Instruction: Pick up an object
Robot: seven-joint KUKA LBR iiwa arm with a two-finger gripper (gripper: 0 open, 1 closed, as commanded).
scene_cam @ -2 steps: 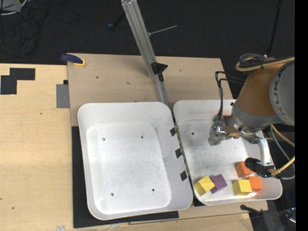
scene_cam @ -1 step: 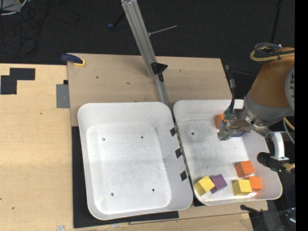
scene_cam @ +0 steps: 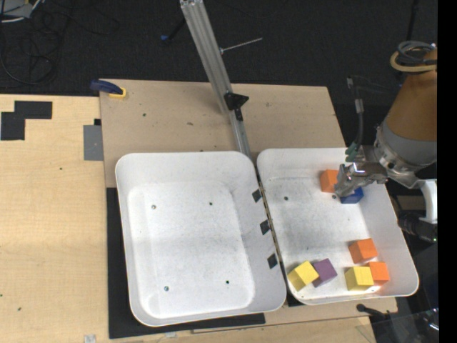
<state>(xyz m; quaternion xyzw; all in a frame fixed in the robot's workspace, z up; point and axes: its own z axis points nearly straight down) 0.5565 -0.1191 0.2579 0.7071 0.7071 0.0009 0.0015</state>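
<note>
My gripper reaches in from the right over the upper part of the right bin. Directly under its fingers lies a blue block, partly covered by them. An orange block sits just left of the gripper, touching or nearly touching it. Whether the blue block is between the fingers is hidden by the gripper body. Near the bin's front edge lie a yellow block, a purple block, a second yellow block and two orange blocks.
The left bin lies beside the right one, with black clips along their shared edge. A slanted aluminium rail rises behind the bins. The arm's orange and grey wrist stands over the right bin's far right corner.
</note>
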